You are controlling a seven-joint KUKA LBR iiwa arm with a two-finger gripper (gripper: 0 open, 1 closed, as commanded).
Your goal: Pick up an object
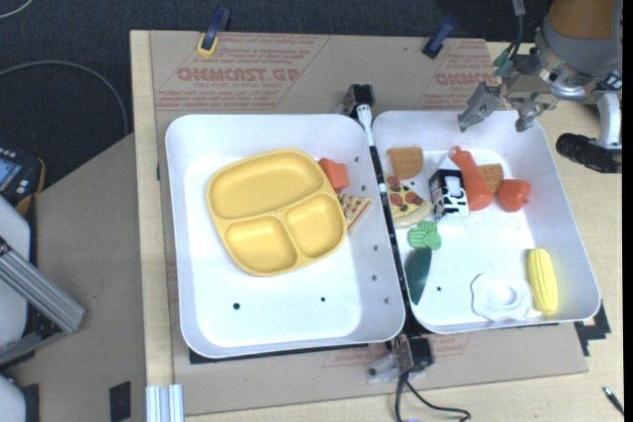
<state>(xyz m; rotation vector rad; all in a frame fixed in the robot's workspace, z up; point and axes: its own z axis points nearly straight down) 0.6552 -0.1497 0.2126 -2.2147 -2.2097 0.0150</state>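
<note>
While the gripper (502, 112) hangs with its fingers spread wide and nothing between them, it sits over the far rim of the right bin (564, 203). Inside that bin, toy food lies scattered: an orange carrot (473, 179), a pizza slice (406, 201), a yellow corn cob (541, 280) and a fried egg (499, 296) nearer its front edge.

Two bins sit side by side on the surface (297, 64). The left bin (198, 311) holds a divided plate (272, 211), with a toy pizza slice (354, 208) just right of it. The right bin (564, 242) holds toy food: a cluster at its far left, a corn cob (541, 280) and fried egg (497, 295) near right. The claw (504, 114) hangs over the right bin's far edge.
</note>
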